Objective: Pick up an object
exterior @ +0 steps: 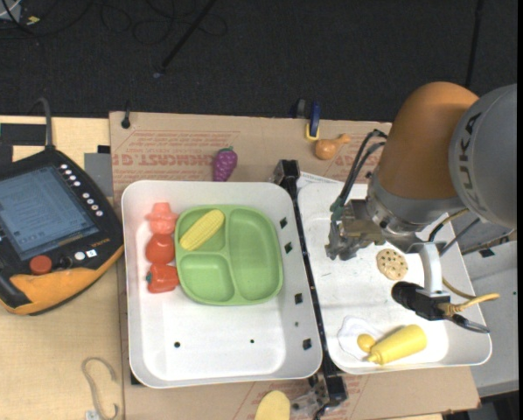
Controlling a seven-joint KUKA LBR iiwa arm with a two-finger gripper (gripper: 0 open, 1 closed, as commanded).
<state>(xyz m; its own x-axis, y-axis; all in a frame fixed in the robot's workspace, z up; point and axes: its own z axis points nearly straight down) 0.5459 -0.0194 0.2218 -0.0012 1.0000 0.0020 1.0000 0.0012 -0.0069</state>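
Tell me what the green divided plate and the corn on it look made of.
The green divided plate: probably moulded plastic, matte, uniform colour with soft rounded ridges between compartments. The corn: likely a plastic or rubber toy, smooth even yellow with a slight sheen; kernel texture is too small to confirm.

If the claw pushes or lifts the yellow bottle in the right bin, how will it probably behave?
The yellow bottle lies on its side on the right bin floor, so a sideways push would probably roll it. Its rounded, smooth-looking body may slip between fingers. It looks like a plastic toy, likely light and stiff.
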